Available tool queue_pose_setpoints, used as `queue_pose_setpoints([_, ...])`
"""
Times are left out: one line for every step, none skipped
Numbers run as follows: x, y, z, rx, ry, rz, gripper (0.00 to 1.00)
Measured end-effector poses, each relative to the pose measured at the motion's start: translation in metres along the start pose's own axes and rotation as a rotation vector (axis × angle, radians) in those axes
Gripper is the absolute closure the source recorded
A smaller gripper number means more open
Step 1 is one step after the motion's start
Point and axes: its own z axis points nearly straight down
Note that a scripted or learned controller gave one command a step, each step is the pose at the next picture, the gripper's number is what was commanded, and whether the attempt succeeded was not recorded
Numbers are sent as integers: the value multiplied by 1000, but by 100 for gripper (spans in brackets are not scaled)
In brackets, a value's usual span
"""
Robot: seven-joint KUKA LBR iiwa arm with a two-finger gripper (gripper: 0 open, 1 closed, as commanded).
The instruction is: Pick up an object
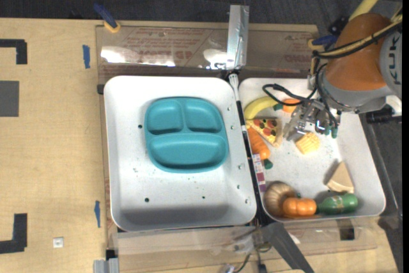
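Note:
My gripper (305, 124) hangs low over the upper middle of the right bin (374, 166), below the arm's orange band. A yellow corn-like piece (308, 144) lies just under and in front of it. To its left sit a pizza slice (269, 128), a banana (258, 107) and an orange carrot (258, 143) along the bin's left wall. A tan wedge (339, 177) lies at the lower right. Along the front wall rest a brown round piece (278, 195), an orange piece (300, 206) and a green piece (339, 203).
The left bin (128, 137) holds a teal divided plate (186, 134). A metal post (238, 35) rises behind the seam between the bins. Cables loop from the arm over the right bin's back edge.

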Motion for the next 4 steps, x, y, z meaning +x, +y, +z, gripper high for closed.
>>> queue_pose_setpoints([-52, -78, 35, 3, -3, -214, 100])
queue_pose_setpoints([-52, -76, 33, 2, -5, -216, 0])
queue_pose_setpoints([-4, -116, 41, 3, -4, -202, 0])
queue_pose_setpoints([63, -141, 39, 3, -16, -182, 0])
